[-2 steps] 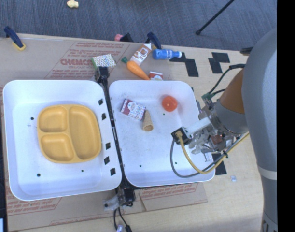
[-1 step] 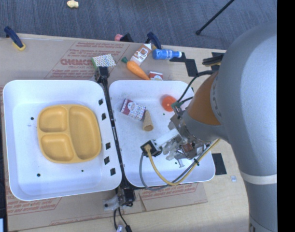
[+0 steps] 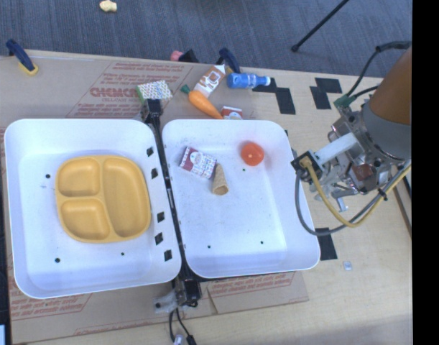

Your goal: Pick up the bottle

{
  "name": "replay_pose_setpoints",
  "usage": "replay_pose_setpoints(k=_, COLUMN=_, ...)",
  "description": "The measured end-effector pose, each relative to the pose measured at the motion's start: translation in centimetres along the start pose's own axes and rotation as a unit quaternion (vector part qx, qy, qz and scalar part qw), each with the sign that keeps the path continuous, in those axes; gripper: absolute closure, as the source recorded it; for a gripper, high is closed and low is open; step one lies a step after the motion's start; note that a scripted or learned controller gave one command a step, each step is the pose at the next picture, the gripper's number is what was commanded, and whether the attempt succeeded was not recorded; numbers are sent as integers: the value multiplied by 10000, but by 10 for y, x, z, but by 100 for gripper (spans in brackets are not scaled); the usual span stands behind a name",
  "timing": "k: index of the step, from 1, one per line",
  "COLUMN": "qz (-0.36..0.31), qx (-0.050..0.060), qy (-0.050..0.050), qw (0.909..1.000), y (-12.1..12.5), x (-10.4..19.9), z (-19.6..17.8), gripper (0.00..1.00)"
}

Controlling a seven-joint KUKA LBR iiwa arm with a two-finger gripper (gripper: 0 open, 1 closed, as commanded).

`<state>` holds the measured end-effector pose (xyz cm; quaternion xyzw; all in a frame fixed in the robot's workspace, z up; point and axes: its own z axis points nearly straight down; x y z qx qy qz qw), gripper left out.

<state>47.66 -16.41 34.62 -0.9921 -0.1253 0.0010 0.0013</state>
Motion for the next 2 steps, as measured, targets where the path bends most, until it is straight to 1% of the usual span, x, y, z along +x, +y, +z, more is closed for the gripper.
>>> replay_pose_setpoints(k=1, qz=-905, qx=18, qy=-17, qw=9959, y=-33, x=8, z=136, gripper=100)
replay_pose_setpoints(k=2, qz=-1096, qx=14, qy=-17, qw=9940, y=-133, x=34, z=156, gripper=100)
